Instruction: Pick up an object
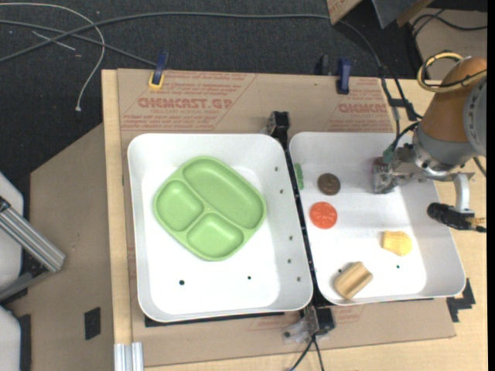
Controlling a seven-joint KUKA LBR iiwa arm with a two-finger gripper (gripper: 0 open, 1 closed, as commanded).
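Near the right bin's [433, 284] far edge we see the gripper [383, 178], its state indiscernible; descending there, we risk grasping nothing, objects lying well apart.

Both white bins [209, 300] under me look like smooth, slightly glossy plastic. The green divided plate [209, 207] is matt plastic with a soft sheen. The bench top [232, 99] is rough brown cardboard with red print. My gripper [384, 178] looks like dull grey metal, and the orange band [452, 103] above my wrist is shiny. The tan block [352, 279] looks like bare wood.
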